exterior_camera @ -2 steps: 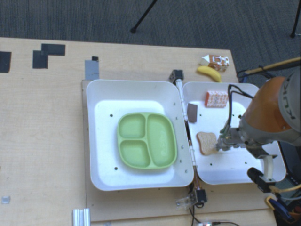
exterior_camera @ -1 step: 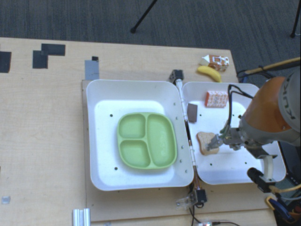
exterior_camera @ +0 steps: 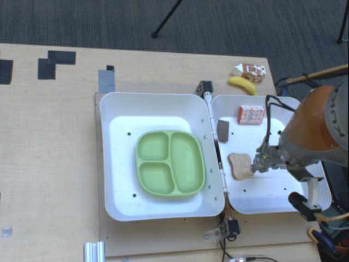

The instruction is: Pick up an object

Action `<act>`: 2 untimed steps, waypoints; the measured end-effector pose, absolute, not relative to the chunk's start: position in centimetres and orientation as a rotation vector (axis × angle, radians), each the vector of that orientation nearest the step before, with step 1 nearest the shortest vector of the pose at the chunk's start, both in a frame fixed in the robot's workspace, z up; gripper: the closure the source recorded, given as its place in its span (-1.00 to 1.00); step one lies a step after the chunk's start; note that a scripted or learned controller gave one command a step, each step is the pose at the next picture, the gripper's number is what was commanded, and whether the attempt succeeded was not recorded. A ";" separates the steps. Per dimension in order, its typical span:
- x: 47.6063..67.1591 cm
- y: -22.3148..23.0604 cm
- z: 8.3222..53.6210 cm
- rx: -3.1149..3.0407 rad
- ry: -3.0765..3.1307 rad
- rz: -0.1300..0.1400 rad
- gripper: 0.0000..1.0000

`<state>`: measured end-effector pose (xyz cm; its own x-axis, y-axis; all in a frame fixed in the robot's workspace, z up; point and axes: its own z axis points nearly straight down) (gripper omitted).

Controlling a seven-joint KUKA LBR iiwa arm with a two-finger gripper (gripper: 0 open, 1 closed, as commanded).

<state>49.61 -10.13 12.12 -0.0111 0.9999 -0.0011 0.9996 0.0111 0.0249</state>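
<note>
Two white bins are seen mid-frame: the left bin [exterior_camera: 117,162] and the right bin [exterior_camera: 272,198]. A pale green three-compartment plate [exterior_camera: 170,163] is noted in the left bin. In the right bin, a tan bread slice [exterior_camera: 239,166] with a darker brown crust, a red-and-white patterned box [exterior_camera: 251,114] and a dark brownish-grey block [exterior_camera: 222,130] are recorded. Above the bins, at upper right, a yellow banana [exterior_camera: 242,84] and a white-and-orange carton [exterior_camera: 251,71] are seen. The bench [exterior_camera: 49,162] is light wood-coloured, marked with black patches at upper left. The arm [exterior_camera: 313,121] at right is grey with an orange band. The floor [exterior_camera: 109,10] is dark grey carpet.
</note>
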 end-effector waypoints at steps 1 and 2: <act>49.6 -10.1 12.1 2.197 2.220 0.026 -1.00; 49.8 -10.0 13.2 2.190 2.224 0.031 1.00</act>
